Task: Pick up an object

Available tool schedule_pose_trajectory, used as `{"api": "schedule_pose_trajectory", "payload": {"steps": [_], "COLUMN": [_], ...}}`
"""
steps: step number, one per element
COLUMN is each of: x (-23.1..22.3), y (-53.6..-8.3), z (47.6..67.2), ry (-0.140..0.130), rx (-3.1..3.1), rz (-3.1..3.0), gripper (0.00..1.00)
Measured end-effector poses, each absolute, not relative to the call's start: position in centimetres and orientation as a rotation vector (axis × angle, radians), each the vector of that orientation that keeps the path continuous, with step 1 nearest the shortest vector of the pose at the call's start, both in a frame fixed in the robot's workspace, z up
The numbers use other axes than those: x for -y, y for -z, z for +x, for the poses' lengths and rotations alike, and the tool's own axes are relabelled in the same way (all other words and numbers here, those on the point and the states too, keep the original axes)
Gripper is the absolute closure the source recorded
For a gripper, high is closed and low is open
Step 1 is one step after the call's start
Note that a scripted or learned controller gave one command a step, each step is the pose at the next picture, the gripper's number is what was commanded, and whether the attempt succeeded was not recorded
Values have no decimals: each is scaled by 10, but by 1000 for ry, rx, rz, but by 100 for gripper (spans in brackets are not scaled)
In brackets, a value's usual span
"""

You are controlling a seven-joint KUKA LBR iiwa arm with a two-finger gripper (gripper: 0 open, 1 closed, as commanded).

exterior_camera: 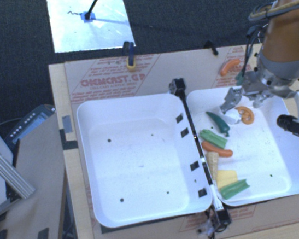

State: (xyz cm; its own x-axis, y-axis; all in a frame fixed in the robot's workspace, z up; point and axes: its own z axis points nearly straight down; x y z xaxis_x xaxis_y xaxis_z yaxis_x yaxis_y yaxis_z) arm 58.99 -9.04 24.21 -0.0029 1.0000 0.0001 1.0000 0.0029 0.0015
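My gripper (244,103) hangs over the far part of the right bin (296,178), open, with nothing between its fingers. Just below it lies a curled orange piece (245,115) beside a small white bit (235,118). To its left a dark green pepper (218,122) lies at a slant. Nearer the divider sit a light green piece (213,137), an orange carrot (217,148), a tan cone (214,162), a yellow block (227,177) and a green pod (235,188).
The left bin (138,156) stands beside the right one, with black clips (189,132) along the shared rim. An orange toy (229,67) lies on the board behind the right bin. A black fitting (294,124) pokes in over the right bin's right side.
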Motion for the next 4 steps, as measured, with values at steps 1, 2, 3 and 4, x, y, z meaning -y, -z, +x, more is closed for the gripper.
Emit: {"api": "schedule_pose_trajectory", "payload": {"steps": [1, 2, 3, 4], "x": [110, 110, 127, 113], "y": [-81, -101, -89, -145], "z": [578, 583, 595, 608], "ry": [1, -12, -9, -8], "rx": [-2221, -2218, -2220, -2223], "rz": [2227, 2214, 2217, 2211], "gripper": [0, 100, 100, 100]}}
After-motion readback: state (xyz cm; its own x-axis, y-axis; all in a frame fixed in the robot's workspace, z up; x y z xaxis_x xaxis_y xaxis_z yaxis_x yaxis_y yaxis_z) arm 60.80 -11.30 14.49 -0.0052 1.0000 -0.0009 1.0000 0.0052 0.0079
